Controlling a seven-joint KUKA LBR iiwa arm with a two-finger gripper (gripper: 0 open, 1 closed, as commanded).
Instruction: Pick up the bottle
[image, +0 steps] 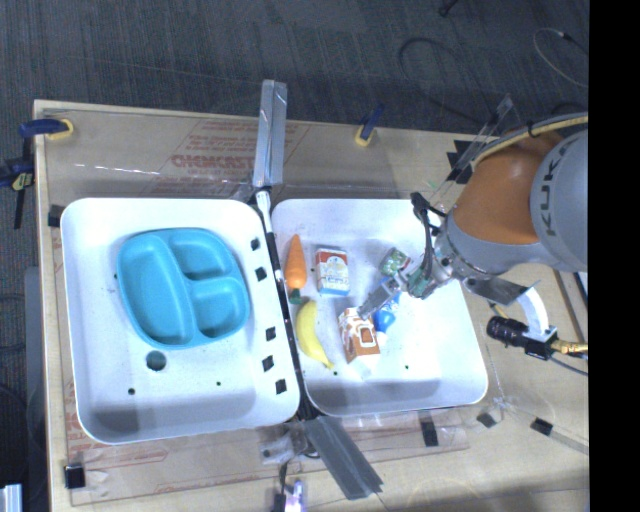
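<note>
We look down from the camera view and see two white bins side by side on a bench (150, 150). The left bin (90, 380) holds a blue tray (185, 283) with three hollow parts. The tray lies in the far part of that bin.

The right bin (450, 385) holds the small things. A carrot (296, 262) lies by the left wall, with its tip pointing far from us. Near it, closer to us, lies a yellow banana (313, 335). To the right of the carrot sits a small carton (332, 271) with a red and white front. Another small box (360, 335) (orange and white) lies to the right of the banana.

The bottle (388, 300) lies on its side near the middle of the right bin. It looks clear, with a green label at the far end and a blue part at the near end, just beside the orange and white box.

The grey arm (520, 205) with its orange band comes in from the right. Its gripper (420, 283) is low over the bin, right next to the bottle on its right side. We cannot tell if the claw is open or closed, and we cannot tell if it touches the bottle.
</note>
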